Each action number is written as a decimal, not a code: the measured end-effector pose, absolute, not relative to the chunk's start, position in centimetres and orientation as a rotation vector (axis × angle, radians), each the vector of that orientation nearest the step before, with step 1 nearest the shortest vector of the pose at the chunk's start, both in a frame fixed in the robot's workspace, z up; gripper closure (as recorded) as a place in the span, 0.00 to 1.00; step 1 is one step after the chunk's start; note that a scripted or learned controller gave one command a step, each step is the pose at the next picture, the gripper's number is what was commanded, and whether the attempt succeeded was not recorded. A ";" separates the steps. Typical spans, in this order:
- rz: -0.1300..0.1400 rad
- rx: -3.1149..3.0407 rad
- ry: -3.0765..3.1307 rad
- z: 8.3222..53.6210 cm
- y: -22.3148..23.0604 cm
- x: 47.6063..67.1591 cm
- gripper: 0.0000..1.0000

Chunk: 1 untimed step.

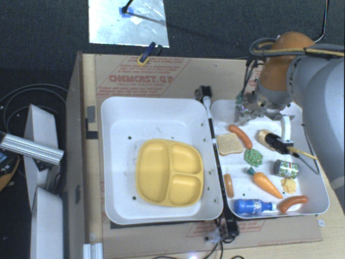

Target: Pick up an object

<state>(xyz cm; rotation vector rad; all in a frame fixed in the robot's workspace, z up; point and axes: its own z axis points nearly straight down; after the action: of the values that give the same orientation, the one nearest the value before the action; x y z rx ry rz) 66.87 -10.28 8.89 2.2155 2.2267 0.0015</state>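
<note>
Lying along the near wall of the right-hand bin [315,190]: a blue bottle [250,205] on its side, and just right of it a red sausage [292,202], tilted. The left-hand bin [116,161] holds a yellow divided plate [170,171], flat, about centre, apart from all walls.

One step farther in the right-hand bin, a small sausage [228,185] lies beside the wall shared with the left-hand bin. A carrot [267,183] lies at a slant, its green end pointing toward the broccoli [253,157]. A pale chip [289,185] lies just right of the carrot. A green can [285,169] lies on its side just beyond the chip.

Farther still, a slice of toast [230,143] lies flat near the shared wall. A long sausage [240,136] lies at a slant, touching or just beside the toast's far edge.

All pickable things lie on the floor of the right-hand bin.

The gripper [249,112] is at the far left corner of that bin, just beyond the long sausage. Whether it is released or clenched cannot be told. The grey arm [318,90] comes in from the right.

Both bins sit on printed cardboard [140,80]. Beyond it, a shiny sheet [126,15] lies on the dark floor.
</note>
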 end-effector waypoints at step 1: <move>0.003 2.217 2.222 11.0 -11.3 66.9 0.00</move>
<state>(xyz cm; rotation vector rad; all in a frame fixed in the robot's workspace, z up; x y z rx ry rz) 66.94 -11.31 11.04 2.2171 2.2216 0.0029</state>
